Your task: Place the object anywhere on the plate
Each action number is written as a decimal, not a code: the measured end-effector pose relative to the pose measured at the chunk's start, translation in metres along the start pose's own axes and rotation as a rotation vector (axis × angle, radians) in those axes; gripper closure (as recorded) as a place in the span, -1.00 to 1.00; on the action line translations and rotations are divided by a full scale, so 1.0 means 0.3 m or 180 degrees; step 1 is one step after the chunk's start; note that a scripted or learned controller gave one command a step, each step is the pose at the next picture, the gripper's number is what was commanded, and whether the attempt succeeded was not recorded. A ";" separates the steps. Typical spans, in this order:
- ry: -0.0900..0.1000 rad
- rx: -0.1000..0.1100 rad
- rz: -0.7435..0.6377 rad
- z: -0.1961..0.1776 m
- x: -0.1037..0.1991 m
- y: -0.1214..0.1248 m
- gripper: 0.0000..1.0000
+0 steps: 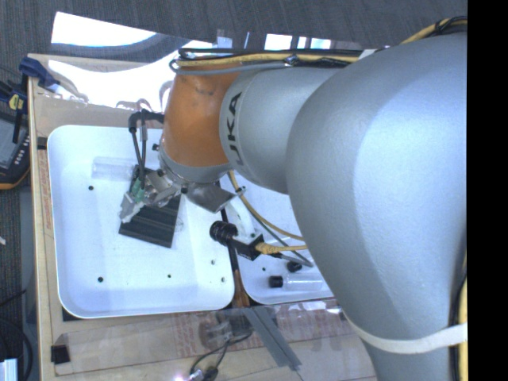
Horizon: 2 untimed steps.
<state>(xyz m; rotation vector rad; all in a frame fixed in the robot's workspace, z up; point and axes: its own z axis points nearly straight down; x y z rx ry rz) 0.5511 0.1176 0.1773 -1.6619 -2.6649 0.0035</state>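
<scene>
My gripper [145,209] hangs low over the middle of the left white bin [79,276], below the orange band of the arm [198,117]. A black ribbed block [150,225] and a small grey and green part [133,199] show at the gripper's tip, just above the bin floor. I cannot tell whether they belong to the gripper or are a separate object. A faint clear, glassy piece [111,167] lies on the bin floor up and left of the gripper, apart from it. The arm hides most of the right bin [286,292].
The large grey arm body [373,181] covers the right half of the view. Black and yellow cables [254,248] hang over the divide between the bins. Bare bin floor lies left of and in front of the gripper. A dark device [12,145] sits outside the left wall.
</scene>
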 end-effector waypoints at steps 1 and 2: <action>0.0003 0.0000 0.1030 -0.184 0.196 0.215 -1.00; 0.0002 0.0005 0.0700 0.035 0.158 0.381 -1.00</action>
